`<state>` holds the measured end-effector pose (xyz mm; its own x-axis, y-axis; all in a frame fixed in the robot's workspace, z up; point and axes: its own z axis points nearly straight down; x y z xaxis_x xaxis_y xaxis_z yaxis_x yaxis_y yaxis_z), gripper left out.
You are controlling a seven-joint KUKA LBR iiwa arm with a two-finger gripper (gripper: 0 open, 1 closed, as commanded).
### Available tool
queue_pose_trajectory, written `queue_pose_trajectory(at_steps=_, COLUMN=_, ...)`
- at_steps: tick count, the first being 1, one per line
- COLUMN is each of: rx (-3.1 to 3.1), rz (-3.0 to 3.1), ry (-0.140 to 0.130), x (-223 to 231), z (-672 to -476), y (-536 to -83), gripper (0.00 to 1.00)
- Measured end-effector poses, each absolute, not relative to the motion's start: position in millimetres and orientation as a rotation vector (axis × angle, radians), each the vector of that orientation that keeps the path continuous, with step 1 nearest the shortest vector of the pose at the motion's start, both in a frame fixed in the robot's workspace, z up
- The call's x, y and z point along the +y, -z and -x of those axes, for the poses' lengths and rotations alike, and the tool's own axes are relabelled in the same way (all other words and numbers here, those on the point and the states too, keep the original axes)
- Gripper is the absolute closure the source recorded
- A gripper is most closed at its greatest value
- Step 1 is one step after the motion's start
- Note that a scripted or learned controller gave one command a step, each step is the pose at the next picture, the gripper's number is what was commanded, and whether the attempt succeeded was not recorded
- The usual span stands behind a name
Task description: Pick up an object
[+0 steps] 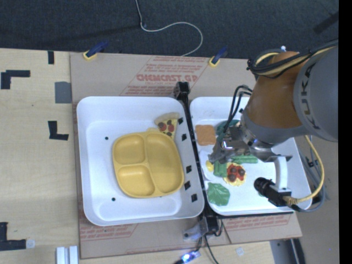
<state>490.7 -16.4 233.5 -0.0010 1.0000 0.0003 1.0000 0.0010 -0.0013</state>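
Note:
My gripper (pixel 223 152) hangs low in the right bin (pixel 250 205), over a cluster of toy food. Under and beside it lie a yellow piece with red spots (pixel 236 174), a green bean-like piece (pixel 246 160) and a teal piece (pixel 224 128). A brown toast slice (pixel 205 135) lies just left of the gripper. A green leaf (pixel 218 193) rests near the bin's front. The arm's bulk hides the back right of this bin. No object is visibly between the fingers.
The left bin (pixel 91 164) holds a yellow divided plate (pixel 147 164) and a pizza slice (pixel 168 124) at its back right. A black divider with clips runs between the bins. A white cable lies on the dark cloth behind.

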Motion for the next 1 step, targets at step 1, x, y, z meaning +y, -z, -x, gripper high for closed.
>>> queue_pose_trajectory(at_steps=1, rx=-2.221, rz=2.218, ry=-0.002, x=-14.4, z=-492.7, y=-230.6, gripper=1.0)
